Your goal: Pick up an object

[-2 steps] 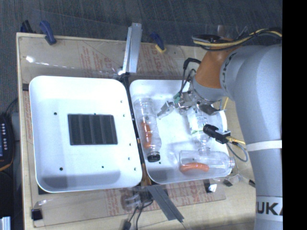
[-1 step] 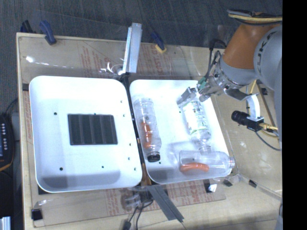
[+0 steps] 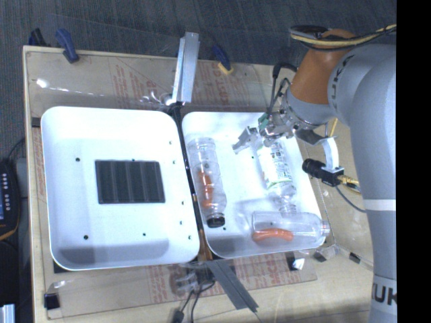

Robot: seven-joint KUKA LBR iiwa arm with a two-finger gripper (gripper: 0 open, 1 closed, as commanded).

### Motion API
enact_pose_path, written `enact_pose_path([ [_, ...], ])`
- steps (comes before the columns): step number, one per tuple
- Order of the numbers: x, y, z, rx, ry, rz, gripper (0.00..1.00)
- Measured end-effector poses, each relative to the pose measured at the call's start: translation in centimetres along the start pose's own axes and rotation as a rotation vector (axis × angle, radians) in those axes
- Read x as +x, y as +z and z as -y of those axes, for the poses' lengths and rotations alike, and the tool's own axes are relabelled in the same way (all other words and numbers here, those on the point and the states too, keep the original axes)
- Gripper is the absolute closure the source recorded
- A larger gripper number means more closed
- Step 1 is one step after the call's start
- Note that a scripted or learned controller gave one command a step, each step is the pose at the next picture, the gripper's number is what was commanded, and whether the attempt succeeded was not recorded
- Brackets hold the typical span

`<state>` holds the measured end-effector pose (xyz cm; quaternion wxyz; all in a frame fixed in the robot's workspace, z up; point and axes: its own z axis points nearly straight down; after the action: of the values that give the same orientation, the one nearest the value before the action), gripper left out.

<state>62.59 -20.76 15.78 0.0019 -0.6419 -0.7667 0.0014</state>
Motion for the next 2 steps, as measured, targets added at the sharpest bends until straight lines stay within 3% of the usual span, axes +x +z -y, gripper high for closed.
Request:
enact_pose_path([
  [1, 0.2, -8.6, 3.2, -0.004, 0.036, 0.001, 0.0],
  [2, 1.1, -3.9, 7.6, -0.001, -0.105, 0.0, 0.0],
])
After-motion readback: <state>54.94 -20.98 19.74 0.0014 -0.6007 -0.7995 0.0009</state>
